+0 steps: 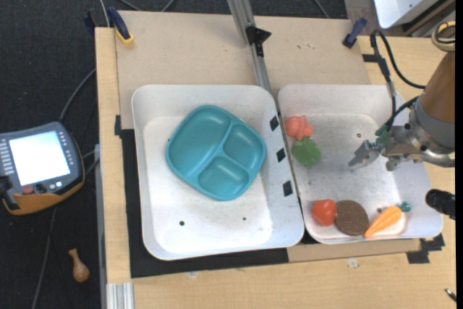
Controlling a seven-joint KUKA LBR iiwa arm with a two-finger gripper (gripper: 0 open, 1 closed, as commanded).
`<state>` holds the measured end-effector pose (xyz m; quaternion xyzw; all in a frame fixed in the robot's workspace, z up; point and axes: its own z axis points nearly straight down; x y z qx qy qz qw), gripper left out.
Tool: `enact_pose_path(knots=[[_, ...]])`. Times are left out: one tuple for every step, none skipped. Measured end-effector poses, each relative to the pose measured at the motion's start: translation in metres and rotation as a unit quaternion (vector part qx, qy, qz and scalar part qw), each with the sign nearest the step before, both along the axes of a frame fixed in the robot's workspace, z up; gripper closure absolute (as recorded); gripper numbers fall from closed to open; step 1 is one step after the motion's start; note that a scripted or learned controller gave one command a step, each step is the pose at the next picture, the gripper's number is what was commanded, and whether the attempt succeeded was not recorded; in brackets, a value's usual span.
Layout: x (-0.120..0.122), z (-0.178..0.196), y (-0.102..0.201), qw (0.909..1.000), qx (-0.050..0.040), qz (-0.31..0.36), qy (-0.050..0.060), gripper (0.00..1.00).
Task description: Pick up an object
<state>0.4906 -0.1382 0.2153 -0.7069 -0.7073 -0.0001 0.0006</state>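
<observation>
Camera view: claw (369, 153) above right bin (340, 108)

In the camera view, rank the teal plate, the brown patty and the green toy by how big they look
1. Teal plate, by far the largest.
2. Brown patty.
3. Green toy, only slightly smaller than the patty, so that order is unsure.

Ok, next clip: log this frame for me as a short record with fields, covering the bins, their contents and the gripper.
left bin: holds a teal divided plate
right bin: holds five toy foods
near divider: pink-orange piece touching a green piece just in front of it
front edge: red tomato-like piece, brown round piece, orange carrot, in a row
gripper: over the right bin's middle, nothing seen between its fingers
task state: no object picked up yet
</observation>
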Motion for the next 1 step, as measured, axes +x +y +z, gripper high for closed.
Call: enact_pose_path(knots=[[-0.0061,-0.0440,0.0020,1.0000,0.0011,-0.001,0.003,0.00]])
